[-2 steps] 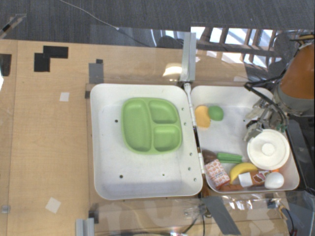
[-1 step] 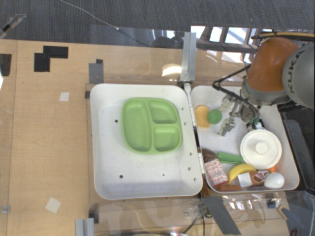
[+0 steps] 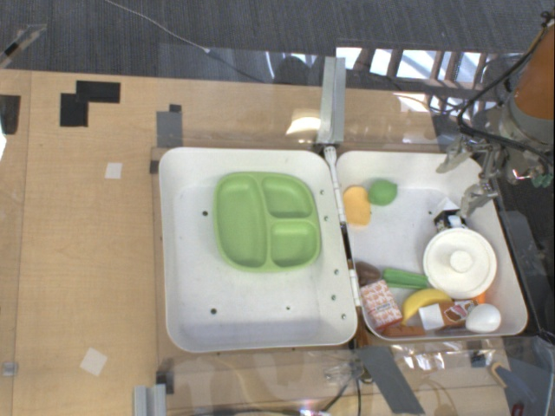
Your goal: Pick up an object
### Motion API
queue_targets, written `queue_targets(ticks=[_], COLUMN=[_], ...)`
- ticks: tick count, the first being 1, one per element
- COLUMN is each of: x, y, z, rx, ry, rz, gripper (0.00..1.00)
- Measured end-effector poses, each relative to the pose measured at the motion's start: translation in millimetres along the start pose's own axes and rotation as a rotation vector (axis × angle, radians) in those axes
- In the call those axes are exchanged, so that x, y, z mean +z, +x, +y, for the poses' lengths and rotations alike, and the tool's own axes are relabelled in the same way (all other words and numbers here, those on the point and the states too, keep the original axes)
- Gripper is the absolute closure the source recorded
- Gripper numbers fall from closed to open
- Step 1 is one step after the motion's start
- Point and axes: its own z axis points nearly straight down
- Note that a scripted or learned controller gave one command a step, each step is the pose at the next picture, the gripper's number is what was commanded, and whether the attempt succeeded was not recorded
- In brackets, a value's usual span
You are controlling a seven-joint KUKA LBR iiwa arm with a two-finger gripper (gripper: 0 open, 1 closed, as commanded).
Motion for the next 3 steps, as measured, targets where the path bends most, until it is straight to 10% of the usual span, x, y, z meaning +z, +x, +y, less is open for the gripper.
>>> queue_targets(ticks=[1, 2, 3], x=[111.4, -33.9, 111.3], y=[-39.6, -18.2, -42.3], z=[83.2, 43.9, 43.0], rx=[0.12, -0.179, -0.411], ry=[-0.005, 0.0, -0.002], rz=[0.005, -0.004, -0.004], gripper=[0.0, 0.0, 0.0])
